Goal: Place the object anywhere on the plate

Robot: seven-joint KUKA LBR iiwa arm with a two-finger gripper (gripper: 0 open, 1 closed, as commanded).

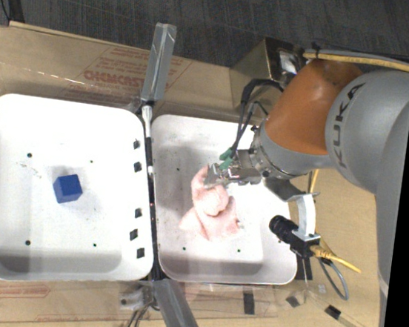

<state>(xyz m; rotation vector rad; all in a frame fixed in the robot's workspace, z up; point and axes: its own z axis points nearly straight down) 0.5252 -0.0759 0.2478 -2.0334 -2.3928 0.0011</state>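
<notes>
A pale pink plate (215, 224) lies in the middle of the right bin (170, 252). On its upper part, or just above it, is a rounded pale pink lump (213, 198), hard to tell apart from the plate. My gripper (225, 177) hangs directly over that lump at its top edge, and the wrist hides where they meet. A blue cube (68, 187) sits alone on the floor of the left bin (15, 126), far from the gripper.
The grey arm with its orange band (309, 105) covers the right bin's upper right corner. A black-tipped fixture (289, 234) and cables stand at that bin's right rim. A metal divider (146, 181) with clips separates the bins.
</notes>
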